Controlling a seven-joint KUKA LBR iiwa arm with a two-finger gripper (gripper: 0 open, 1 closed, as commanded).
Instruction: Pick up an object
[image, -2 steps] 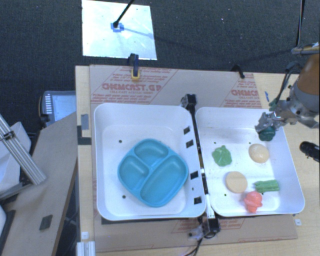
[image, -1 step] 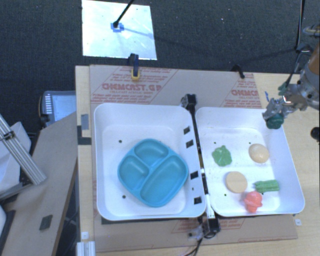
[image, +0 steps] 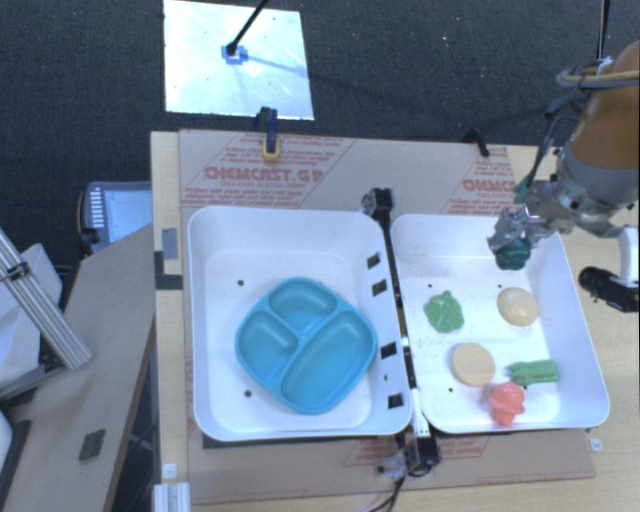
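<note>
My gripper (image: 510, 243) hangs over the far right part of the right bin (image: 590, 400), shut on a small dark teal object (image: 513, 258) that sits between its fingertips. Below it in the same bin lie a green leafy piece (image: 443, 312), a pale cream egg shape (image: 517, 306), a tan oval (image: 472, 363), a green block (image: 533, 373) and a pink-red piece (image: 506, 401). The arm reaches in from the upper right.
The left bin (image: 215, 250) holds a blue divided plate (image: 305, 345). A black-clipped divider (image: 392, 300) runs between the bins. A yellow clamp (image: 270, 135) sits at the bench's far edge. A black part (image: 610, 285) juts in beside the right bin.
</note>
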